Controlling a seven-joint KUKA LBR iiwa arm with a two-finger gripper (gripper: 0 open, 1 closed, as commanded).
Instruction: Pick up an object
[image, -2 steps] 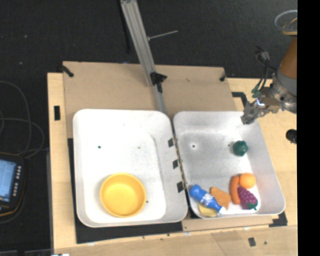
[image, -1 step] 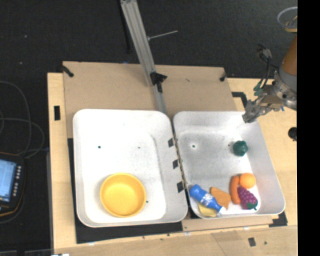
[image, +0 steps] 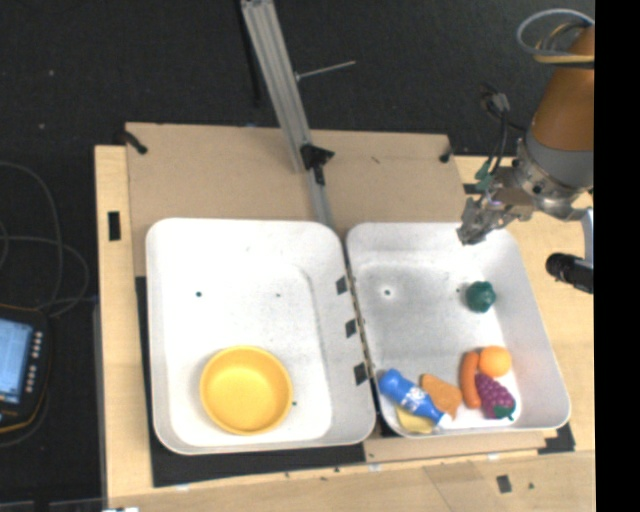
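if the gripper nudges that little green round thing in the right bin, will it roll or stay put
The green object looks small and rounded, so it would probably roll. It sits alone on the right bin floor, so nothing nearby would stop it. It seems smooth, so it may slip out of the gripper.

Right bin (image: 520, 262) has all the grabbable stuff: a small dark green ball-ish thing (image: 481, 296) sits alone near its far right side. Along its near edge there's a blue bottle (image: 406, 392) lying down, an orange carrot-like piece (image: 441, 393), an orange fruit (image: 494, 360), and purple grapes (image: 496, 395).
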